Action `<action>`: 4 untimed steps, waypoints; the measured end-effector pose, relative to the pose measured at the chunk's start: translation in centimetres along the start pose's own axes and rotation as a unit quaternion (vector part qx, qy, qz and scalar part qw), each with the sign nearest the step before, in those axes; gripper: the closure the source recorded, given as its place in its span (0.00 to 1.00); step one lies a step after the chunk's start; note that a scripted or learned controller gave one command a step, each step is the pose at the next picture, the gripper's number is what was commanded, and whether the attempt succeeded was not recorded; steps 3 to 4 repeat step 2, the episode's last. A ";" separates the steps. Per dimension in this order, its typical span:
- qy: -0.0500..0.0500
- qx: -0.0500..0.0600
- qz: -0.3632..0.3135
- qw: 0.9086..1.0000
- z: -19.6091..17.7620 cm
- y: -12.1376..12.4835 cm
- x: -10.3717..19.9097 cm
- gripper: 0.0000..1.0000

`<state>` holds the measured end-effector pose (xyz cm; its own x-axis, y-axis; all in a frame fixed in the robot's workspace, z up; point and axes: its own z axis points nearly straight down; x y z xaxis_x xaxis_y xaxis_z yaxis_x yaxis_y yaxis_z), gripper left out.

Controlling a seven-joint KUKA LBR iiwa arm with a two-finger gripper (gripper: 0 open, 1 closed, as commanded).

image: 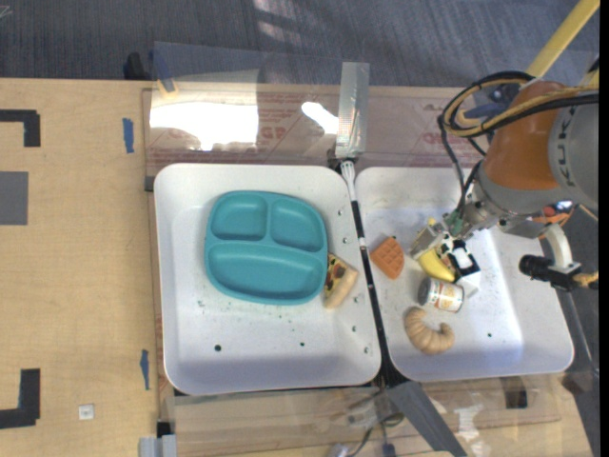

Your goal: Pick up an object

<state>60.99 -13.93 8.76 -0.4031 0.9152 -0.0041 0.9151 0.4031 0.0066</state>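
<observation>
In the right bin [533, 341] lie an orange waffle-like piece [388, 256], a yellow banana-shaped toy [436, 264], a small tin can [443, 297] on its side and a tan croissant [428, 331]. My gripper [453, 246] hangs low over the banana and the can, right at the banana's upper end. The grey arm with its orange band [519, 150] comes in from the upper right. A sandwich piece [338, 280] rests in the left bin against the teal plate [266, 246].
The teal divided plate takes up most of the left bin [190, 350]. A ridge [366, 274] separates the two bins. Clear plastic panels and a metal post [350, 112] stand behind the bins. Cables [476, 103] loop above the arm.
</observation>
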 end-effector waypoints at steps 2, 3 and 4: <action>0.000 -0.003 0.075 0.997 -14.3 1.6 7.9 1.00; 0.000 -0.003 0.075 0.997 -14.3 1.6 7.9 1.00; 0.000 -0.003 0.075 0.997 -14.3 1.6 7.9 1.00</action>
